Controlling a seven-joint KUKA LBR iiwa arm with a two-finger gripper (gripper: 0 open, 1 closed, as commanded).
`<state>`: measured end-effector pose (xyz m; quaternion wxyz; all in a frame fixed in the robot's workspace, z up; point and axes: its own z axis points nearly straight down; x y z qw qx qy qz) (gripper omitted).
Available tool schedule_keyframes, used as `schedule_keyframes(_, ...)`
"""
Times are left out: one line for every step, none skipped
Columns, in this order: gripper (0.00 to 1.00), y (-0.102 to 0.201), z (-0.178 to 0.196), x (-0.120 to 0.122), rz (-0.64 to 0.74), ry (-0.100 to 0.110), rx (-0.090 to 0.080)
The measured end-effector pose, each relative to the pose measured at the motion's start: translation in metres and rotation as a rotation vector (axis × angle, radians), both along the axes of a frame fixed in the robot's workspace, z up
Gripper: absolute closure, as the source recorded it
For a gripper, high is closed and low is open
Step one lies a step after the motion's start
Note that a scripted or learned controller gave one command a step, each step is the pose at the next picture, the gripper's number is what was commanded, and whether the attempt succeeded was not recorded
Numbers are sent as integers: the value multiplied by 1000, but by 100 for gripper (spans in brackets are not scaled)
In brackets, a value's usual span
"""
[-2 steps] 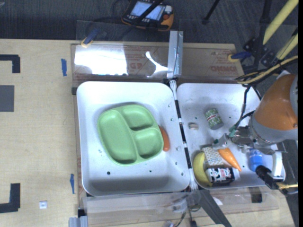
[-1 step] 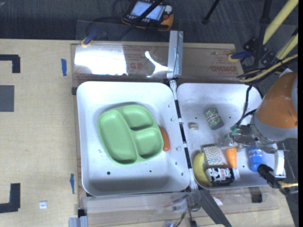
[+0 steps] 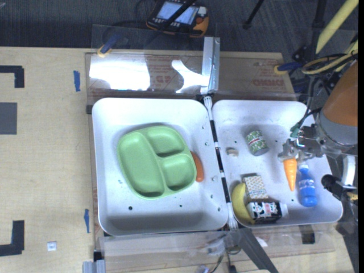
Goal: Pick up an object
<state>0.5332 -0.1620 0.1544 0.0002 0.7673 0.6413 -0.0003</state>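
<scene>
1. Left bin (image 3: 108,152) has a green divided plate (image 3: 154,161), with an orange thing (image 3: 198,168) tucked against its right edge.
2. Right bin (image 3: 267,110): a banana (image 3: 238,202) at the near left beside a small box (image 3: 255,186) and a black-and-white carton (image 3: 264,210), plus a green can (image 3: 256,142) farther back.
3. Carrot (image 3: 290,173) and blue bottle (image 3: 307,186) lie side by side at the right.
4. Gripper (image 3: 291,147) hangs just above the carrot top; whether it's clenched or released, can't tell.

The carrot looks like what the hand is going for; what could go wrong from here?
Two risks, I think:
1. The carrot lies right against the blue bottle, so the hand may knock or grab the bottle instead.
2. Both sit near the bin's right side, leaving little room.
</scene>
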Motion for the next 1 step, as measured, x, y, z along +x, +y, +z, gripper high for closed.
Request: schedule_keyframes(100,56,66,24,26,0,0)
